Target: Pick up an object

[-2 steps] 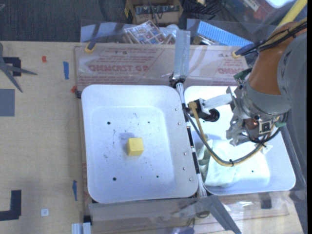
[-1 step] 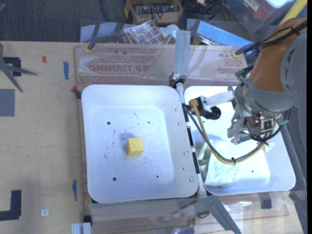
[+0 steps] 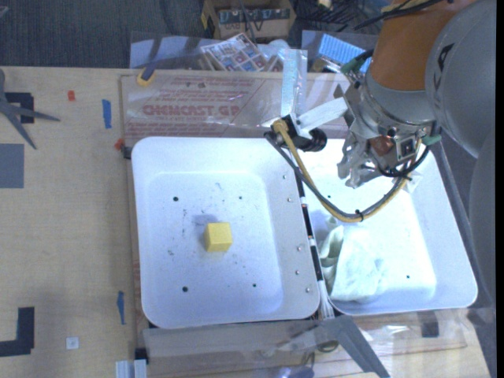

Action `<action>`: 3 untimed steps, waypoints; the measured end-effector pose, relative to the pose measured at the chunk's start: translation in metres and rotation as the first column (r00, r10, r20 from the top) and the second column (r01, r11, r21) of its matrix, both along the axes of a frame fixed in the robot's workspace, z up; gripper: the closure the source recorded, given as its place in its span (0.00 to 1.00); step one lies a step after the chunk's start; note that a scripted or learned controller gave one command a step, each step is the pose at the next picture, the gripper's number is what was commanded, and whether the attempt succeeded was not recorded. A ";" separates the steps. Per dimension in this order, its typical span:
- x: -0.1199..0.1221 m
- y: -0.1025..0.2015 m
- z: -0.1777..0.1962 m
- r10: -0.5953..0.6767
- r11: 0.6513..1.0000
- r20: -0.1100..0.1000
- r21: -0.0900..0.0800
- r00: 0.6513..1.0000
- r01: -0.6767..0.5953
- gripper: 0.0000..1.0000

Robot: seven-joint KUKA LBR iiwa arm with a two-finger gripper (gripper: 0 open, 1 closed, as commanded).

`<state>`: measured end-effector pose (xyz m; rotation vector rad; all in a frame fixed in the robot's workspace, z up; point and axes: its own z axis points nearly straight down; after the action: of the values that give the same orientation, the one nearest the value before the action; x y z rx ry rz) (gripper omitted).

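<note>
Hanging over the right bin (image 3: 449,235), the claw (image 3: 354,172) holds nothing I can see, and the yellow block (image 3: 219,236) waits far to its left, not yet picked up.

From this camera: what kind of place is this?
Most likely a robotics lab bench. A grey and orange arm with trailing cables hangs over two white bins on a taped wooden bench, one holding a yellow block; boxes clutter the floor behind.

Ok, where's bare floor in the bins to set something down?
Left bin: bare all around the yellow block at its centre. Right bin: crowded along its left and near side by a white crumpled item; the gripper hangs over its far end.
</note>
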<state>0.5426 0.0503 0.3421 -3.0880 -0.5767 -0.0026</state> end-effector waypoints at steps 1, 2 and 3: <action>0.001 -0.002 0.010 -0.004 1.000 0.001 0.000 1.000 0.004 1.00; -0.063 -0.052 -0.024 -0.143 0.990 -0.006 0.000 0.990 0.143 1.00; -0.047 -0.052 -0.015 -0.015 1.000 -0.004 -0.001 1.000 0.015 1.00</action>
<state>0.4952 -0.0012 0.3269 -3.0926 -0.5534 0.0036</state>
